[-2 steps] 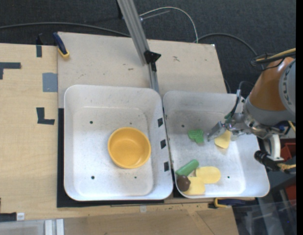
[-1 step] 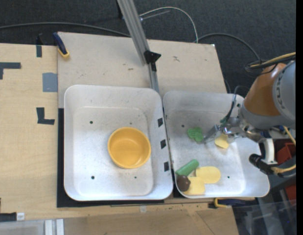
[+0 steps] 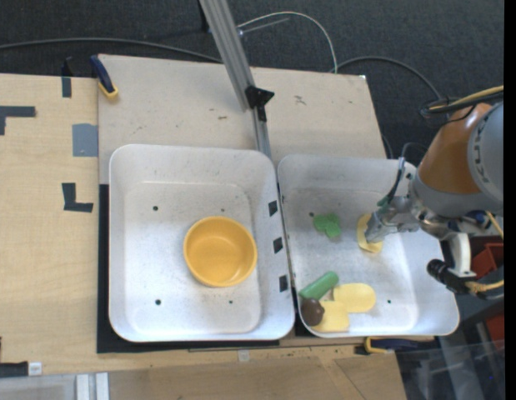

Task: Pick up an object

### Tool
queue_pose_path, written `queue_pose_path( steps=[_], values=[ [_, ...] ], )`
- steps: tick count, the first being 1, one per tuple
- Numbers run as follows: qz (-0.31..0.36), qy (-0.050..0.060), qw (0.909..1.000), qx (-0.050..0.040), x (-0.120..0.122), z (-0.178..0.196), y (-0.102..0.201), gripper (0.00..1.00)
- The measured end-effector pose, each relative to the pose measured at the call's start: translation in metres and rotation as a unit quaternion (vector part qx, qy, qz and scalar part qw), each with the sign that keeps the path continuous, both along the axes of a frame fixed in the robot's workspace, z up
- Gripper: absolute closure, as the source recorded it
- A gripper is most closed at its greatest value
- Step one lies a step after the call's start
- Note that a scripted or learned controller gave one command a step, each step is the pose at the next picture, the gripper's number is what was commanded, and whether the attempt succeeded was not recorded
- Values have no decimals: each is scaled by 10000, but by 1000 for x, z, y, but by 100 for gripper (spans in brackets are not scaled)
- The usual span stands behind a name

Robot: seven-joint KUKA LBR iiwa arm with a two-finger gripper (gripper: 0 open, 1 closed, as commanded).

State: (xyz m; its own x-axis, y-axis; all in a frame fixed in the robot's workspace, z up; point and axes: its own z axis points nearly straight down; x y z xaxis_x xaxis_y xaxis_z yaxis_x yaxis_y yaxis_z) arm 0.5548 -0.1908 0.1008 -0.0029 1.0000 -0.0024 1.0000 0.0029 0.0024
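Bench of pale wood fills the left of the view, with dark tape marks on it and a blue-and-yellow clamp at its far edge. Next comes the left bin, shallow and white, holding a yellow bowl that sits upright a little right of its middle. A grey metal pole slants down from the far side to the seam between the two bins. The right bin carries several small things: a small green piece lies toward its middle, a green stick lies tilted near the front left corner, a dark brown piece sits just beside the stick's near end, and a flat pale yellow piece lies touching or just beside the brown one. Further right, a small yellow object lies on the bin floor directly under the tool, which is lowered onto it; whether the tool is spread or closed on that object cannot be told from this angle. The grey arm with its orange band enters from the right edge, with cables beside it.
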Motion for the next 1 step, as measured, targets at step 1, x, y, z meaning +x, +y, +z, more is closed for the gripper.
queue_pose_path(
  steps=[1],
  values=[
    [-9,3,10000,8,-1,42,0,100]
  ],
)
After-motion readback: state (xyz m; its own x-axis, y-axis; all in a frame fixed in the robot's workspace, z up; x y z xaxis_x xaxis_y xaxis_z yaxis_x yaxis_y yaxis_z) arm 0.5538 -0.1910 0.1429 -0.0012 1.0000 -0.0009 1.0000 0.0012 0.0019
